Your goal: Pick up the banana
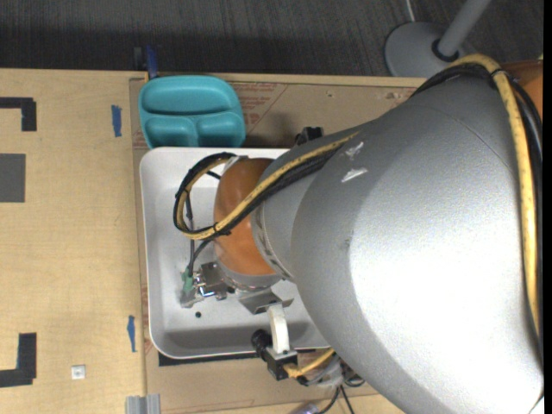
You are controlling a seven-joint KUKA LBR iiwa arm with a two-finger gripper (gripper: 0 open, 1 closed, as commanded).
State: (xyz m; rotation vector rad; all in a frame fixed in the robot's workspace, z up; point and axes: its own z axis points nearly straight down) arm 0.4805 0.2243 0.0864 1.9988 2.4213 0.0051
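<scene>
My grey arm (405,231) reaches in from the right and covers most of the white bin (164,257). Its orange band (237,218) hangs over the middle of that bin, pointing down and away from the camera. Below the band, a small metal part of the wrist (200,285) with green wiring sits low over the bin's floor near the left wall. A yellow and black cable (185,205) loops off the wrist. The arm hides the bin's floor beneath and to the right of it.
A teal divided tray (191,110) stands just behind the bin's far edge. Brown cardboard (69,231) with black and blue tape marks covers the bench to the left. A grey lamp base (423,46) sits on the dark floor at the back.
</scene>
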